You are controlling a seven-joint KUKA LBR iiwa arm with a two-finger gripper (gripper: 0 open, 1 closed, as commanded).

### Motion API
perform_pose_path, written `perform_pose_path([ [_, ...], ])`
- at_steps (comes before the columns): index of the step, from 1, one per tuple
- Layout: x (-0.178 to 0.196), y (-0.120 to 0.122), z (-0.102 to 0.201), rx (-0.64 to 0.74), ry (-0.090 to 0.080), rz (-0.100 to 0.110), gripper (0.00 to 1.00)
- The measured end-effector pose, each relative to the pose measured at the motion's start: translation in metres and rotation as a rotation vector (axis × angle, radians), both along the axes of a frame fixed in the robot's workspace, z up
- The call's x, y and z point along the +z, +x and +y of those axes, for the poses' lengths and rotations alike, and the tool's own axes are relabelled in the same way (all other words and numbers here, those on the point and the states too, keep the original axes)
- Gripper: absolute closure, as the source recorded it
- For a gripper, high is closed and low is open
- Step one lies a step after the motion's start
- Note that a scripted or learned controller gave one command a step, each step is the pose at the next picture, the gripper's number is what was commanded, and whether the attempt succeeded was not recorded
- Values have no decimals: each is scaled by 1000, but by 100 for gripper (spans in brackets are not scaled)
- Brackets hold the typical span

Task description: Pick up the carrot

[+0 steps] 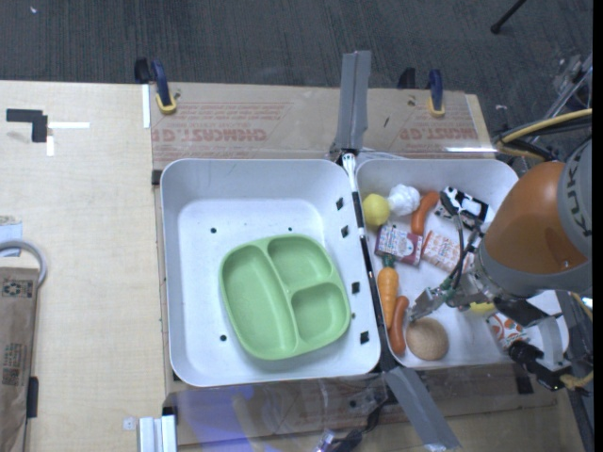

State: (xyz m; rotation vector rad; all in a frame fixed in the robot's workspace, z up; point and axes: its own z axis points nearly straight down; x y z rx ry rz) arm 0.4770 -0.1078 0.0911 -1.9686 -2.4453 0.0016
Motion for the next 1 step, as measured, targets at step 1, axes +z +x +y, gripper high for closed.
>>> perform_pose_path([
  [1, 9, 1, -1, -3, 0, -1, 100],
])
